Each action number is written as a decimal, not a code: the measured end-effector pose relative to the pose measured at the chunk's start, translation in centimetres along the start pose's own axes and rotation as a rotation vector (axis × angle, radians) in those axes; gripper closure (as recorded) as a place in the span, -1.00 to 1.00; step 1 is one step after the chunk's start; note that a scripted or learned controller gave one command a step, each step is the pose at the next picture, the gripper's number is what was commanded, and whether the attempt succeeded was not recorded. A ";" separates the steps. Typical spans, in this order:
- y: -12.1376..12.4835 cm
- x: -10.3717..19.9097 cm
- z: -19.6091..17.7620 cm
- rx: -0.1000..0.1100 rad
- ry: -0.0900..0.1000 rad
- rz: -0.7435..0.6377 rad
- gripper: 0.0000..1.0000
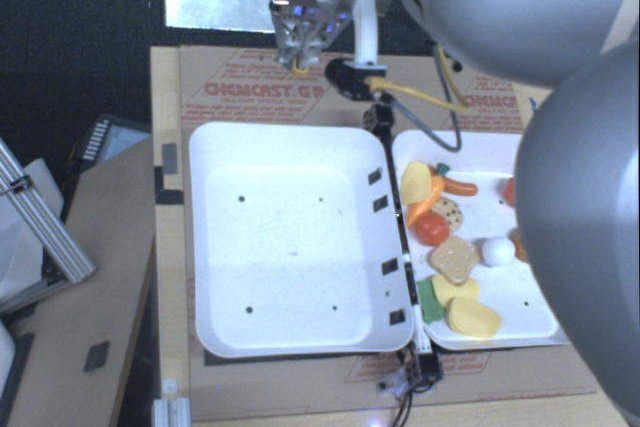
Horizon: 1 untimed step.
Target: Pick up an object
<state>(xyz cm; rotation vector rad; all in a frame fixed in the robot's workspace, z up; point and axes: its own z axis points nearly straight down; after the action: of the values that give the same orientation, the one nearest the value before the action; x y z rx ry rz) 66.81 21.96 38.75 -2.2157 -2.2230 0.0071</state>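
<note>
Left bin (215,215): a shallow white tray filled the centre-left of the frame, with a few small dark dots on its floor.
Cardboard sheet (250,90): brown, printed with red lettering, it lay under both bins and showed along the upper middle of the frame.
Gripper (300,50): it hung at the upper centre of the frame, above the cardboard and beyond the far rim of the left bin; its fingers pointed down and looked drawn close together, with nothing visible between them.
Arm (520,5): the large grey body crossed the upper right of the frame and covered the right side.
Divider (395,215): a dark strip with small black clips ran down the seam between the two bins, just right of centre.
Right bin (530,310): a white tray at the centre-right, partly hidden under the arm.
Objects: toy foods lay clustered in the left half of the right bin, well apart from the gripper.
Carrot (460,185): orange, near the top of the cluster.
Tomato (432,228): red and round, in the middle.
Bread slice (455,260): tan, just below the tomato.
White ball (496,251): just right of the bread.
Yellow piece (472,317): at the bottom of the cluster, beside a green piece (428,300).
</note>
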 end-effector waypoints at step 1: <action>-6.0 -2.3 -9.9 -0.012 0.004 0.002 1.00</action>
<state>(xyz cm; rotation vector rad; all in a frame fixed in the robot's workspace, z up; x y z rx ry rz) 60.84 19.61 48.68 -2.2213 -2.2247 -0.0105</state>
